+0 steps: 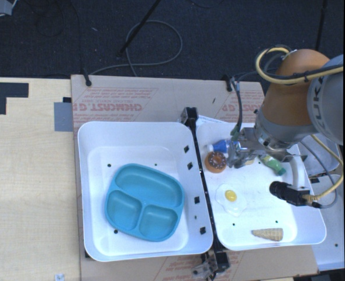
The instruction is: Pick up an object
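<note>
My gripper (239,155) hangs low over the back of the right bin (313,230), under the orange-banded wrist. Just left of it lies a brown doughnut with sprinkles (216,162). A small blue object (221,146) sits behind the doughnut, close to the gripper. A green object (274,166) pokes out from under the wrist on the right. A fried egg (230,196) lies in the middle of the bin. A tan cone-shaped piece (268,234) rests near the front edge. I see nothing held.
The left bin (90,157) holds a blue divided plate (144,202). A black divider bar (197,174) runs between the two bins. The wooden bench stretches away to the left, and cables lie on the dark floor behind.
</note>
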Controlling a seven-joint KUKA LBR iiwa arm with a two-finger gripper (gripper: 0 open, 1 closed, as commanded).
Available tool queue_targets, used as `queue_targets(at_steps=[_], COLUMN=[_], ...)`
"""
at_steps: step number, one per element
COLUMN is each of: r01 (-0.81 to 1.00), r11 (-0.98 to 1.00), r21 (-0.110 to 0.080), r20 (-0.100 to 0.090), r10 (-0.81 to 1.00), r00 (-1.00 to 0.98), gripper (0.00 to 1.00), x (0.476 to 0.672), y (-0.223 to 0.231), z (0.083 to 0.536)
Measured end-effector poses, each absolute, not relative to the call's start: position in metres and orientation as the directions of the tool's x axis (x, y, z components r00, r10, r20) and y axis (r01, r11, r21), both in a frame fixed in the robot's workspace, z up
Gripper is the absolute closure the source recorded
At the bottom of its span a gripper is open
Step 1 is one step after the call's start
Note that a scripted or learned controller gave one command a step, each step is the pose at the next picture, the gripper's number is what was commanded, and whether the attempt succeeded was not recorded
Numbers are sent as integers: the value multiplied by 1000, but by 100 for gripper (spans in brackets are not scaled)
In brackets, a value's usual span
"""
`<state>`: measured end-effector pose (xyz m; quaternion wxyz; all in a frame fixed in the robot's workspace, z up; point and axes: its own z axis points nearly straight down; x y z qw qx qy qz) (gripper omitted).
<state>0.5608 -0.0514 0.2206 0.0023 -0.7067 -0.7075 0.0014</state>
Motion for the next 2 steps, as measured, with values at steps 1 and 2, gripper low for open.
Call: queue_targets(at_steps=[1, 2], r01=[1000, 1000], r11=[4, 4], r21=[-5, -6], r20=[2, 1], r10=[1000, 1000], r00=[-4, -4], gripper=[100, 100], x=[537, 523], y=[-2, 46], z=[232, 225])
